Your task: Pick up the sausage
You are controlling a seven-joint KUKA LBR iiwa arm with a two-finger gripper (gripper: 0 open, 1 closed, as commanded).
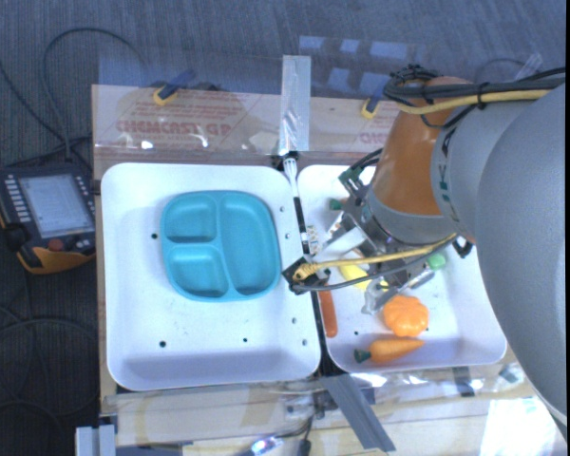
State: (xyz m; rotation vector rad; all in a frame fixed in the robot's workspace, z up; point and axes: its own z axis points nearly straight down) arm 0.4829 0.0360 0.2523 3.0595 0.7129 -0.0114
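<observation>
The sausage (330, 314), a thin reddish-brown stick, lies along the left wall of the right bin (475, 345), near its front. My gripper (364, 259) hangs low over the middle of that bin, just up and to the right of the sausage, under the orange wrist band. The arm hides the bin's middle and back. The sausage lies apart from the gripper, on the bin floor.
An orange fruit (406, 314) and a carrot (391, 350) lie at the right bin's front, right of the sausage. A yellow item (347, 274) sits under the gripper. The left bin (133, 350) holds a blue divided plate (218, 245). A pendant (43, 212) lies far left.
</observation>
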